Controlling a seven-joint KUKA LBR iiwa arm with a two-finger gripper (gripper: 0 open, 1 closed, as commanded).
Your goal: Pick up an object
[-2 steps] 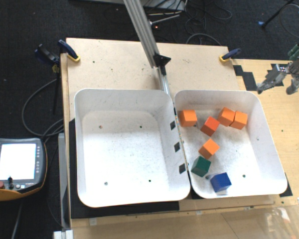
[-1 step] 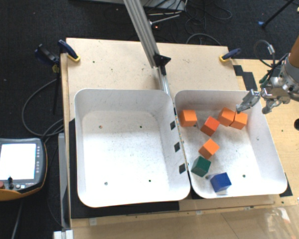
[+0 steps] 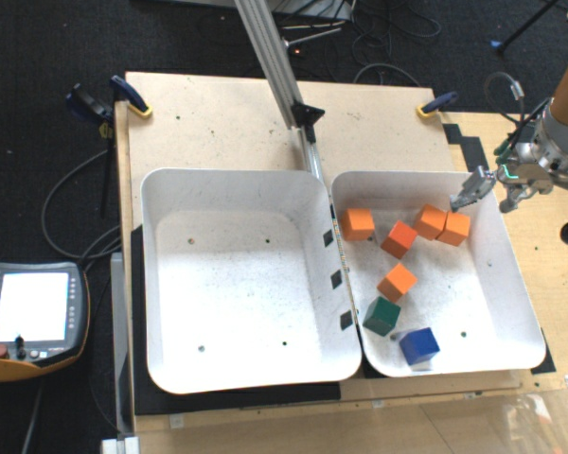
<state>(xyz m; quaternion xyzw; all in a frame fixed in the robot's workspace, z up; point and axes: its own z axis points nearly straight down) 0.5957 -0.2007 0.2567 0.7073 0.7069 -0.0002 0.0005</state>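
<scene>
The right bin (image 3: 511, 282) holds several blocks. One orange block (image 3: 359, 223) lies near its left wall, another orange block (image 3: 399, 239) sits beside it, and a pair of orange blocks (image 3: 444, 224) touch each other further right. A lone orange block (image 3: 397, 281) rests mid-bin, with a green block (image 3: 382, 316) and a blue block (image 3: 419, 345) near the front. My gripper (image 3: 493, 189) hangs over the bin's back right rim, open, nothing between its fingers, just above and right of the orange pair.
The left bin (image 3: 232, 272) stands beside the right one. A slanted metal pole (image 3: 270, 50) rises from the bench behind the bins. Clamps (image 3: 131, 96) sit at the board's back corners. A teach pendant (image 3: 33, 320) lies on the floor at left.
</scene>
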